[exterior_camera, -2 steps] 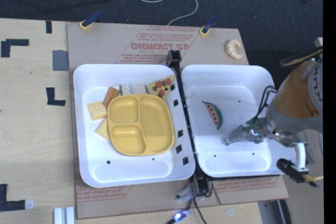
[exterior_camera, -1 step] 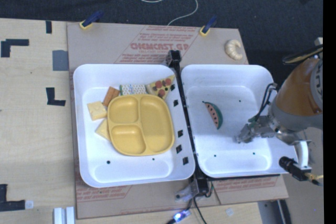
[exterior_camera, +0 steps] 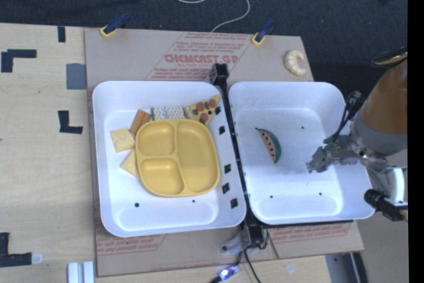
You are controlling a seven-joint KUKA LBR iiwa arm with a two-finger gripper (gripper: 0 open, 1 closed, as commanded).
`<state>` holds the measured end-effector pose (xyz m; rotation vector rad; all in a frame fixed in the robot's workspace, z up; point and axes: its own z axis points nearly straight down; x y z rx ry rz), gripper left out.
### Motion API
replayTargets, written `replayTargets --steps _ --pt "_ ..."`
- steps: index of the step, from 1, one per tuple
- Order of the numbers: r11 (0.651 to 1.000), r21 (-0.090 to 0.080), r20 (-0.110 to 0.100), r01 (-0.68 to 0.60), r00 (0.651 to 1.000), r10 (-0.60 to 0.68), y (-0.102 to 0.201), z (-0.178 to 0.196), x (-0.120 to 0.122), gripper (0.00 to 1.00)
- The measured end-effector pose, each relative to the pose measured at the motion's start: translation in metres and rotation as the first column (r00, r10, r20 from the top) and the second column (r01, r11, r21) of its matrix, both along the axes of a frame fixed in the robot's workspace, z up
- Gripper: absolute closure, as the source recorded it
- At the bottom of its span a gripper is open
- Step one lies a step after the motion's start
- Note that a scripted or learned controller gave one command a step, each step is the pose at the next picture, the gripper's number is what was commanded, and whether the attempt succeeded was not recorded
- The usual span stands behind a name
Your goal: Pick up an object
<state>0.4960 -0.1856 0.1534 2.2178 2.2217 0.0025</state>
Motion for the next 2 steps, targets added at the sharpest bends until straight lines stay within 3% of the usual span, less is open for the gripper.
replayTargets --steps 1,2 --pt "1.0 -0.001 0.0 0.0 1.0 0.0 0.004 0.0619 0.0031 1.0" --pt "1.0 0.001 -0.003 0.0 1.0 0.0 0.0047 0.0713 0.0036 1.0"
